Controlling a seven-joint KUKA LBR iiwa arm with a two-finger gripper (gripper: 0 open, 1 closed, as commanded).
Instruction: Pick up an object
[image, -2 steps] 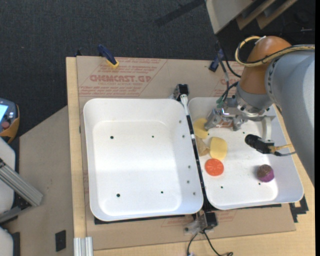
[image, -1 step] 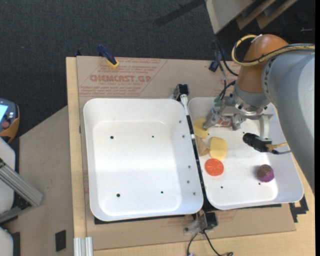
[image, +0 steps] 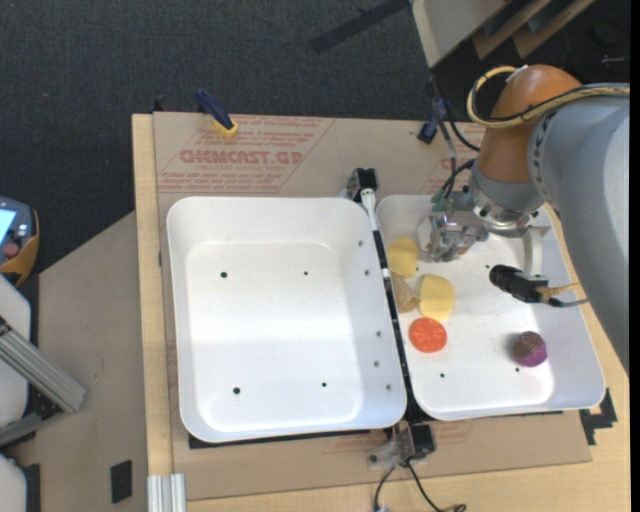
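My gripper (image: 444, 243) hangs over the far part of the right bin (image: 480, 395), pointing down. Just to its left lies a pale yellow piece (image: 403, 257), close to the bin's left wall. A second yellow piece (image: 437, 297) lies a little nearer than the gripper, with a small tan piece (image: 406, 296) beside it. An orange-red disc (image: 429, 335) rests just in front of that yellow piece. A dark purple round thing (image: 529, 348) sits alone at the right of the bin. I see nothing held in the gripper.
The left bin (image: 200, 400) stands beside the right one, their rims meeting along a dark seam (image: 385, 290). Both rest on a cardboard sheet (image: 250, 150) held by blue clamps (image: 215, 110). The arm's orange band (image: 520, 100) and grey body cover the bench's far right.
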